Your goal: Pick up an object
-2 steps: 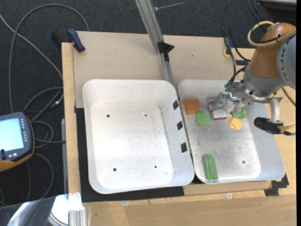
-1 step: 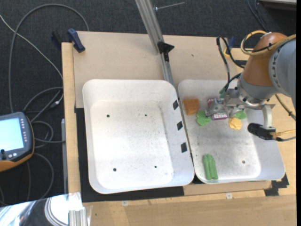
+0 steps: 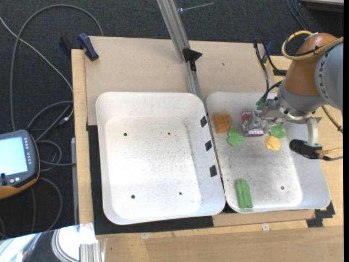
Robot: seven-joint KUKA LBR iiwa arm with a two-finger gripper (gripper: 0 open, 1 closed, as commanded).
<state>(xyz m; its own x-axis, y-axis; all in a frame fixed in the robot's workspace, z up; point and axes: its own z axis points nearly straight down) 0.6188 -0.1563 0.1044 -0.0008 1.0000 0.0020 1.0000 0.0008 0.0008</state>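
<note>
Lying nearest, a green block [image 3: 244, 194] is sitting at six o'clock in the right bin [image 3: 305, 190], while the end effector [image 3: 255, 125] is hovering at twelve o'clock amid an orange block [image 3: 221, 123], green piece [image 3: 235, 139] and yellow piece [image 3: 272, 143], seemingly choosing one; whether it is spread, I cannot tell.

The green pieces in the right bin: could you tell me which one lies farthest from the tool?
The long green piece near the bin's front edge; the other two sit beside the tool.
</note>
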